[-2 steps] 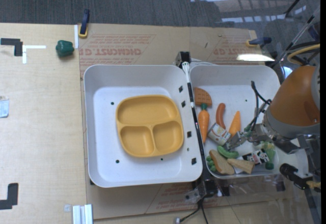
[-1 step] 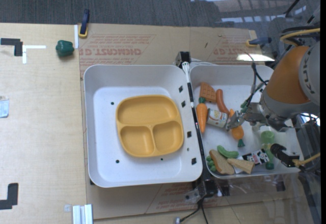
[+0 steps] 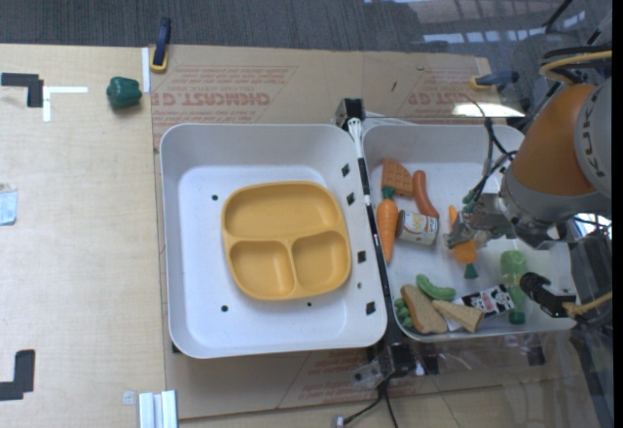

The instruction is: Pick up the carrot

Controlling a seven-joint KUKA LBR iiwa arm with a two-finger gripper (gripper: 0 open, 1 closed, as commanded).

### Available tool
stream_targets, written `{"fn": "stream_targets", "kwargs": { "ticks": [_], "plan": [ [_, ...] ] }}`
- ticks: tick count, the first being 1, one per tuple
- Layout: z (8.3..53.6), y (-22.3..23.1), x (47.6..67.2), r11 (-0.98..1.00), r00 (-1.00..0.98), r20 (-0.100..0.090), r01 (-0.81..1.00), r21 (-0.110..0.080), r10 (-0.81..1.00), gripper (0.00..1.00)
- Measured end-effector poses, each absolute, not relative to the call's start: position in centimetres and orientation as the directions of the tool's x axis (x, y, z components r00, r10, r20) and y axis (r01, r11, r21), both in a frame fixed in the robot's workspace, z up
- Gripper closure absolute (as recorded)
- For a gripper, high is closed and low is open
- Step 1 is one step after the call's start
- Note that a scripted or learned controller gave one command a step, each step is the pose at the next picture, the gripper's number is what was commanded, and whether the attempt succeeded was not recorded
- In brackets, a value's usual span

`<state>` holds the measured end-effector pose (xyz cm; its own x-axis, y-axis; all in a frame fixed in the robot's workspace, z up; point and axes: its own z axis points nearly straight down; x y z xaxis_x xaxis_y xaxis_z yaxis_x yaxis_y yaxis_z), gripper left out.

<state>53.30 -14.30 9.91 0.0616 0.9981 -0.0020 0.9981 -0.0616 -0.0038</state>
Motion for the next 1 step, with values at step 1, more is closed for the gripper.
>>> {"fn": "stream_targets", "kwargs": {
  "ticks": [1],
  "plan": [
    [19.08, -5.52, 57.52, 0.030, -0.030, -0.001, 1.000, -0.003, 1.000, 1.00]
  ]
}}
